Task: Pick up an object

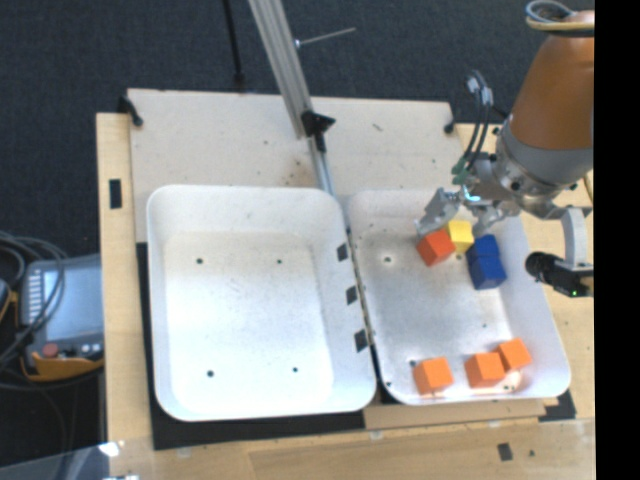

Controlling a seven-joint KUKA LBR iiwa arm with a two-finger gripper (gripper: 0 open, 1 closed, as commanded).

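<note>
We see the claw (452, 211) low over the right bin (400, 298), but we cannot tell whether it is apart or together. Just below it sit an orange-red block (435, 247) and a small yellow block (461, 233), touching; a blue block (486, 262) lies beside them. Three orange blocks (433, 375) rest well below, at the bin's near edge.

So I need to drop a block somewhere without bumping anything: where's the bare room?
The left bin is bare wall to wall. In the right bin, the middle floor is free. Crowded: the gripper above the red-orange block, yellow block and blue block, and three orange blocks along the near wall.
</note>
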